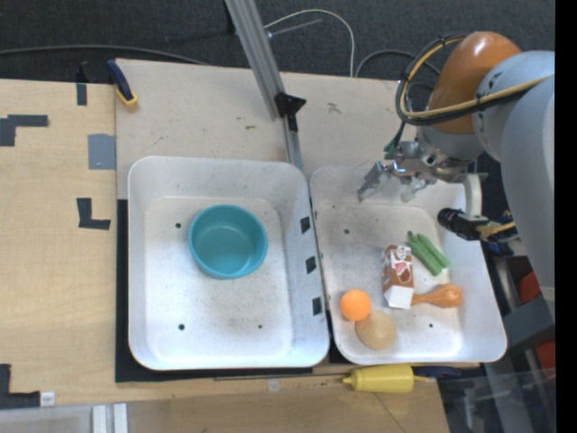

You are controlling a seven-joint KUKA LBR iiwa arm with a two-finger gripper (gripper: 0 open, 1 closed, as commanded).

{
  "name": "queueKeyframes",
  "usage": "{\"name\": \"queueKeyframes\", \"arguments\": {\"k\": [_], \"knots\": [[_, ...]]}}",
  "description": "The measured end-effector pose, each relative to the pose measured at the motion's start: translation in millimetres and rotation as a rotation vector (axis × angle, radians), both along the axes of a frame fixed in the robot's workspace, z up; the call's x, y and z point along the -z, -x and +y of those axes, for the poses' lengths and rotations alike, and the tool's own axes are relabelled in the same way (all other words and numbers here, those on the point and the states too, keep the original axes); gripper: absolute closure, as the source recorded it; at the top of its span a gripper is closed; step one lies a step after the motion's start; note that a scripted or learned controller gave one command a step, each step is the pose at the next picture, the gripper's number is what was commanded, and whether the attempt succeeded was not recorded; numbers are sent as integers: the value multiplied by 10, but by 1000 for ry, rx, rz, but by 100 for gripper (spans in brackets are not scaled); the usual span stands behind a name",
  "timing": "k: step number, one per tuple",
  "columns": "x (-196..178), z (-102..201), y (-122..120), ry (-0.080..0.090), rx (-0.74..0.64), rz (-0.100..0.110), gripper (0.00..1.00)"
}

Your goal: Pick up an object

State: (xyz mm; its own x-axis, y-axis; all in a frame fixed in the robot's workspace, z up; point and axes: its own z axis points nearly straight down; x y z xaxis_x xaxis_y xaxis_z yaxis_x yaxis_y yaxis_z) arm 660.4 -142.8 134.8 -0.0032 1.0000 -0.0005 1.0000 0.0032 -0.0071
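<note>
Pincer (394,180) hovers spread wide, holding nothing, above the right bin's (335,188) far edge; orange ball (355,305) lies well apart, nearer.

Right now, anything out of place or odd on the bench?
One thing: a yellow mustard bottle lies on its side outside the right bin, against its near edge, while the other small items sit inside. The teal bowl stands upright in the left bin. Nothing looks spilled or broken.
</note>
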Motion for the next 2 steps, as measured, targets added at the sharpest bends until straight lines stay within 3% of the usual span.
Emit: {"name": "queueKeyframes", "arguments": {"k": [1, 2], "knots": [[-144, 6, -15, 1, -2, -5, 100], [-748, 50, 38, 0, 1, -13, 100]]}}
